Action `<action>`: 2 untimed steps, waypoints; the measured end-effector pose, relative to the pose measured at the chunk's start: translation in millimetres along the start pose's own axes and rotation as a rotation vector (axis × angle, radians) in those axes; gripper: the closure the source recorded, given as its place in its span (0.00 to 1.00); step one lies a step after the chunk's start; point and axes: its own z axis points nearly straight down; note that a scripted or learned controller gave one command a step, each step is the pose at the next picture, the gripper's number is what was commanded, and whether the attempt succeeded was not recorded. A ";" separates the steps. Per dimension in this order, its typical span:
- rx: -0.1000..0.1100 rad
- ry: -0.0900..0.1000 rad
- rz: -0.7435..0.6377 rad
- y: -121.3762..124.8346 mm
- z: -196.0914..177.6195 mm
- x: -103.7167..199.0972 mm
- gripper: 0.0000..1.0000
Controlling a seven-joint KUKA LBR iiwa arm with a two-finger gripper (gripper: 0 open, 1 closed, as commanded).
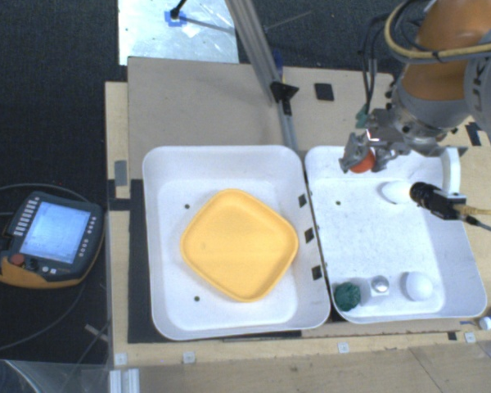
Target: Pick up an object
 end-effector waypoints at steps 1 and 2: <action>0.000 0.000 -0.001 -9.5 -0.8 51.2 1.00; 0.002 0.000 -0.001 -29.3 13.6 108.3 1.00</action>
